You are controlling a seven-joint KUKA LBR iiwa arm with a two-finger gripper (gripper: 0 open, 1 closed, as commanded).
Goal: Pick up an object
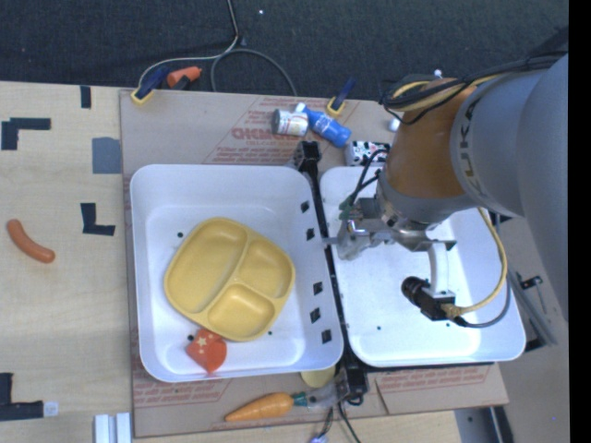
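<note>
In the left bin (152, 192) lies a yellow divided plate (231, 278), tilted across the middle. A small red object (207, 350) with a yellow star mark rests at the plate's near edge, partly under it. The arm reaches in from the right over the right bin (462, 335). Its orange band (420, 150) and grey wrist hide much of that bin's far half. The gripper (354, 238) hangs low at the right bin's left wall, close to the divider between the bins. No object shows at its tip.
A toy carrot (261, 406) lies on the cardboard in front of the bins. At the back lie a blue and white bottle (314, 123) and an orange-handled clamp (171, 78). A sausage (30, 241) sits far left on the bench. A black cable connector (427, 300) dangles over the right bin.
</note>
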